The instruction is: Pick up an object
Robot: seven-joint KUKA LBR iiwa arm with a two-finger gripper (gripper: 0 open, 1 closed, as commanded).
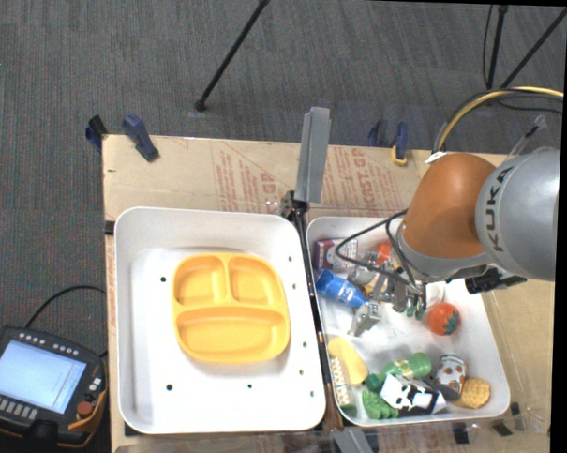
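The right bin [496, 357] holds several small objects. A blue bottle [340, 289] lies at its left side, a red tomato-like ball [443, 318] towards the right, and a yellow fruit [349, 360] near the front left. My gripper [389, 313] hangs over the middle of this bin, just right of the blue bottle and left of the red ball. Its fingers stand apart with nothing between them. The orange band of the arm [448, 219] covers the bin's back part.
A green toy [404, 369], a black-and-white toy [409, 395], a small round figure [451, 371] and a waffle-like piece [474, 393] crowd the right bin's front. A purple packet [325, 249] lies at its back left. A yellow divided plate [230, 306] sits in the left bin [141, 262].
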